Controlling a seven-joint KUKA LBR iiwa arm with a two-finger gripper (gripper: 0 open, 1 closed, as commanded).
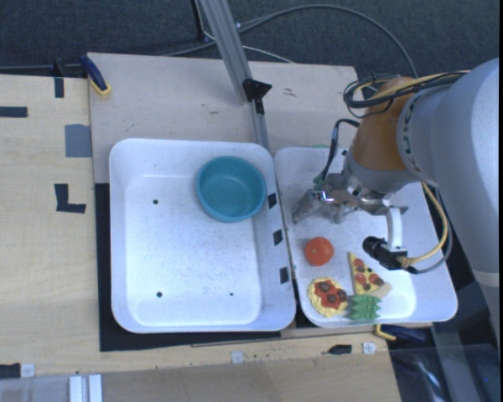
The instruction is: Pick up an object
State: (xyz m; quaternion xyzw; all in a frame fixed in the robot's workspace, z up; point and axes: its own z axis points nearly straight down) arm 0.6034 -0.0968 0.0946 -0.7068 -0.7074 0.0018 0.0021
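Gripper (318, 206) is seen spread open, nothing held, above red tomato (318, 250); descent should be centred before closing.

The arm (461, 132) is a bulky, rounded, pale grey shell, smooth and matte. An orange band (381, 141) wraps it above the wrist. Thin yellow and black cables (386, 86) loop over that band near the top, and another yellow and black cable (440, 233) curves down the outer side. Below the band sits a grey metal wrist block (356, 193) with shiny silver fittings. A white bracket (394, 223) hangs off it, ending in a small black cylindrical part (381, 251). The gripper (306, 212) is dull grey metal.
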